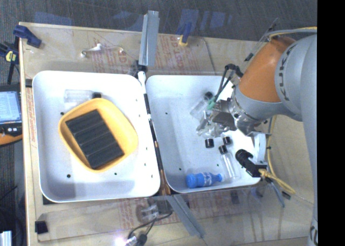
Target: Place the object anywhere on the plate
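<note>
A yellow plate lies tilted in the left bin, and a dark ridged rectangular slab rests on it. In the right bin, a small blue bottle lies on its side near the front wall. My gripper hangs low over the right bin's middle right, above and to the right of the bottle. Its fingers are open and hold nothing. Beside the gripper's left lies a crumpled clear plastic piece.
A small clear item lies in the left bin behind the plate. A clear tube lies in the right bin just right of the bottle. A metal bar stands behind the bins where they meet.
</note>
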Motion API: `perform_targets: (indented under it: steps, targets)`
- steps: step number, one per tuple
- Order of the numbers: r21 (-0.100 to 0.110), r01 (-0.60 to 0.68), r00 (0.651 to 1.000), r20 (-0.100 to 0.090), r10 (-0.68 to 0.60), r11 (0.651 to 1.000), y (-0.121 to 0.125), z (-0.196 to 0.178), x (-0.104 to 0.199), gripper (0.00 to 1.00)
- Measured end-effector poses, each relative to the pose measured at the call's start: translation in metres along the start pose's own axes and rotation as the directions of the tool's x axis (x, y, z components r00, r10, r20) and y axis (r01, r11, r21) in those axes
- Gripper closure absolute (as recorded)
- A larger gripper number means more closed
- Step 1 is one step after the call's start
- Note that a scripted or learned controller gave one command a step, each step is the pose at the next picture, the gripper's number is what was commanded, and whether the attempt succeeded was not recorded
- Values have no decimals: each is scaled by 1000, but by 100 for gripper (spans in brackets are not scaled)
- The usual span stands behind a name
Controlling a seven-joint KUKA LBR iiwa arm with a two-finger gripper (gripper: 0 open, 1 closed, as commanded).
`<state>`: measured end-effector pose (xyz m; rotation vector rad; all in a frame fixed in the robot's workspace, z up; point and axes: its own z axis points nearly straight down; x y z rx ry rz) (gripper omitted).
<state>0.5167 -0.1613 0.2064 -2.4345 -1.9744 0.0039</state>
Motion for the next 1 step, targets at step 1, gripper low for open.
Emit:
perform_targets:
  steps: [1]
  targets:
    - [0,0,1000,0,0,1000,0,0,0,0]
